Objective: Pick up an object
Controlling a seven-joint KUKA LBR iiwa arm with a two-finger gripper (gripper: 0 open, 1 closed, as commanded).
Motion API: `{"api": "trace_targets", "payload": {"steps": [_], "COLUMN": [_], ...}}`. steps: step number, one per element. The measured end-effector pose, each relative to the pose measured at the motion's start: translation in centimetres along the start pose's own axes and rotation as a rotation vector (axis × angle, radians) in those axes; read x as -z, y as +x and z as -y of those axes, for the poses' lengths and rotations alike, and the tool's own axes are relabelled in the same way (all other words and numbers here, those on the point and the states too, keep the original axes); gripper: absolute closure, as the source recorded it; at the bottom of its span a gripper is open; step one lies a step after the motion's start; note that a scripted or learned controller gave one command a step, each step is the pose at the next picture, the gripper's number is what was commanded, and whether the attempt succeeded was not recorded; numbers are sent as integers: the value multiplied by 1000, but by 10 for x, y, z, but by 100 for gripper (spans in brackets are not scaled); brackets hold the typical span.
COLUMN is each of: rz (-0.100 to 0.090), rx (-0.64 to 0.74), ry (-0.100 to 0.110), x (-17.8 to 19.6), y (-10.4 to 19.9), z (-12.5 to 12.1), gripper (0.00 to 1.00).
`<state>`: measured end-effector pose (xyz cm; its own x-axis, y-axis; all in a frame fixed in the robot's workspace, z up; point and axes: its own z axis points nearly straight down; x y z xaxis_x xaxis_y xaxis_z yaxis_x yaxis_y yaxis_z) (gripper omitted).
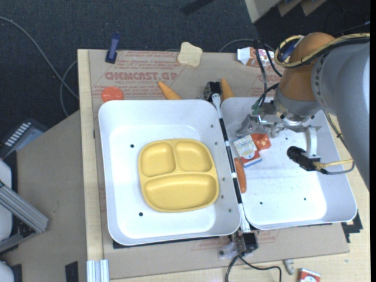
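Jaws (254, 126) just above small carton (245, 148)

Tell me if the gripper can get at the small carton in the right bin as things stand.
Probably yes. The gripper hangs just above the small carton in the right bin, with nothing lying over the carton. An orange carrot-like piece lies close below it along the bin's left wall, which could crowd a grasp from that side.

Yellow divided plate (177, 174) in a white bin (117, 157); orange carrot (241, 176).

Open floor across the right bin (305, 207)'s near half; small carton (245, 148) and carrot (240, 175) crowding its left wall.
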<state>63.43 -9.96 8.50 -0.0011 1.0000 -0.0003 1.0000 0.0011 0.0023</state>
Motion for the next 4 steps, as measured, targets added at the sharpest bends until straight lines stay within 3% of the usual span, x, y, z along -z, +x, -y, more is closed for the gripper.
{"api": "trace_targets", "payload": {"steps": [1, 2, 3, 4], "rz": [1, 1, -1, -1], "rx": [0, 0, -1, -1], "ry": [-3, -2, 5, 2], "x": [10, 10, -1, 10], "y": [0, 0, 3, 3], "z": [-1, 0, 21, 20], "gripper": [100, 0, 0, 100]}}
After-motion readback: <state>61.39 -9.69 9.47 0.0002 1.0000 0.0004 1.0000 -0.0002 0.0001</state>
